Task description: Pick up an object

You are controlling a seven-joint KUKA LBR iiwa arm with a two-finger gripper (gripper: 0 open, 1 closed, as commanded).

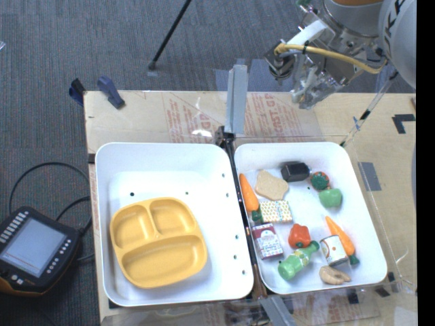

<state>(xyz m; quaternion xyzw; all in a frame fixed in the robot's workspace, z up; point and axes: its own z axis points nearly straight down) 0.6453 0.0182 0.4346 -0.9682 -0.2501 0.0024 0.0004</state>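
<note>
My gripper (314, 92) hangs high above the far edge of the right bin (360, 182), at the end of the grey arm coming in from the upper right, with nothing between its fingers. Below it the right bin holds several toy foods: a black block (296, 171), a slice of bread (271, 185), a carrot (248, 193), a strawberry (319, 180), a green pepper (331, 197), a patterned cracker box (276, 212), a red pepper (299, 236), a red carton (267, 241), a green bottle (296, 262), a can (332, 250), a second carrot (340, 235) and a pretzel (335, 274).
The left bin (115, 161) holds a yellow divided tray (158, 241). A grey upright post (237, 104) stands between the bins at the back. A teach pendant (34, 246) lies on the floor at the left.
</note>
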